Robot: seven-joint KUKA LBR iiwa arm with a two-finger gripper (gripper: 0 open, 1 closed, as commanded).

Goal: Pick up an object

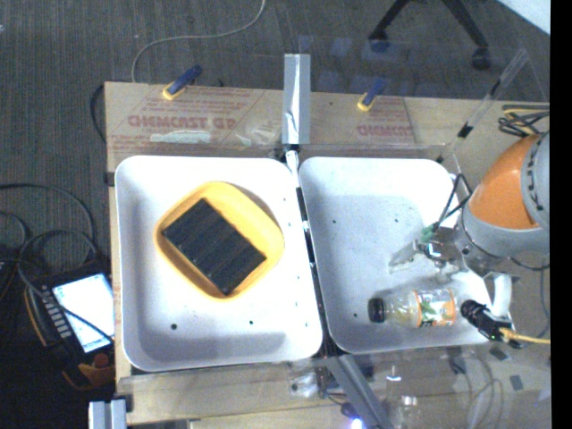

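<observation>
Lying on its side near the front edge of the right bin [357,195] is a small clear plastic bottle [418,309], its dark cap pointing toward the divider between the bins and a green-and-orange label wrapped round its middle; the print on that label is too small to read. Just above the bottle hangs the tool [427,245], at the end of the grey arm [500,239] with its orange band, reaching in from the right. Whether the tool is open or closed cannot be told from this angle, and nothing can be seen in its grasp; the bottle rests on the bin floor, close beneath it but apart. Thin cables run from the wrist up toward the bin's far right corner.

The left bin [143,311] holds a yellow dish [259,213] with a dark, ribbed, square pad [213,246] set in it at a tilt. Behind both bins a brown cardboard sheet [125,114] covers the table, printed in red with "CHEMCAST GP"; a second red print further right is partly hidden and unreadable. Two clamps with blue and yellow handles [181,82] grip the sheet's far edge, and a grey metal post [295,96] stands between the bins. On the carpeted floor to the left sit a lit handheld screen [80,311] and loose black cables; an office chair base [438,7] stands at the top right
</observation>
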